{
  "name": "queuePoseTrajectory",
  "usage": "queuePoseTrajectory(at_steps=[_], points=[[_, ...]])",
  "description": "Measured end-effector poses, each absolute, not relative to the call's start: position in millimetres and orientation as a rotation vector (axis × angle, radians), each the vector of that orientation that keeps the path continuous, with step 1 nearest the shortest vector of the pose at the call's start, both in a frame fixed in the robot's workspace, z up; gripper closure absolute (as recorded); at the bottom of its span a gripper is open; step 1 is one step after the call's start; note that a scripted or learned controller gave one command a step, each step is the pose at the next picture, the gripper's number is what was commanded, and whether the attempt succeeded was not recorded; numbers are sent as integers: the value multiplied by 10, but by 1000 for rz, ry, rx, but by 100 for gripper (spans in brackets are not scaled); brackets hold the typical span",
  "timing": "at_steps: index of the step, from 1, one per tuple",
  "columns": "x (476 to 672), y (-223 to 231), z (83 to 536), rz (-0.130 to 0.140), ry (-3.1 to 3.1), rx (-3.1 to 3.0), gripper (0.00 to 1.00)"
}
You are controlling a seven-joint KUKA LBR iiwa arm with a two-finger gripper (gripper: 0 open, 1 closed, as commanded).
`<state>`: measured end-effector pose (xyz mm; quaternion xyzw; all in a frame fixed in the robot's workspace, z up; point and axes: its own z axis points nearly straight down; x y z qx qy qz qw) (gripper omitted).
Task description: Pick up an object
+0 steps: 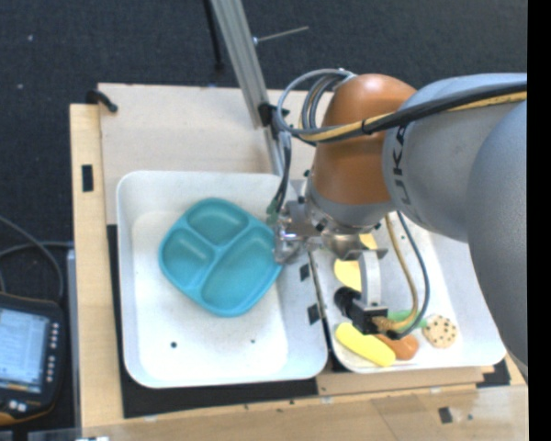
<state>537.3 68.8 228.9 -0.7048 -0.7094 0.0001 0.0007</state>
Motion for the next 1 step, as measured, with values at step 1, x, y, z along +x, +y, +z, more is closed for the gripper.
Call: queuePoseTrajectory(at_steps=[1], points=[[5381, 669, 2291, -3, -2223, -2219, 0]])
